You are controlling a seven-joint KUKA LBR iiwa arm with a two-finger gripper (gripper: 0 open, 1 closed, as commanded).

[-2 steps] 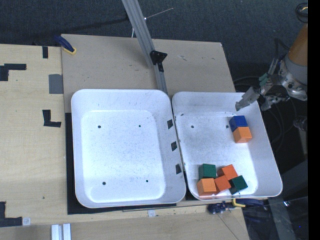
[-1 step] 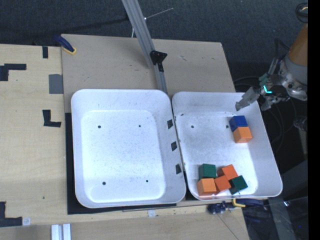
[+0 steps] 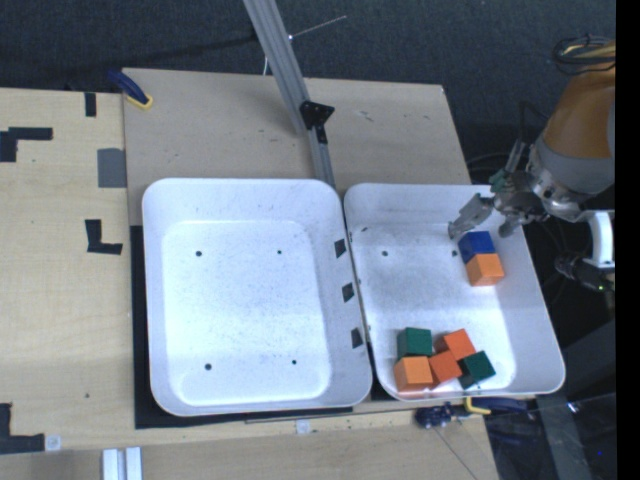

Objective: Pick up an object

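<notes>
Two white bins are sitting side by side; your gripper (image 3: pixel 478 215) is hanging spread over the right bin (image 3: pixel 400 268), just above the blue block (image 3: pixel 476 243) and orange block (image 3: pixel 485 268). Nothing is lifted yet.

The hand (image 3: pixel 478 218) hovers just above the blue block (image 3: pixel 476 243).
</notes>
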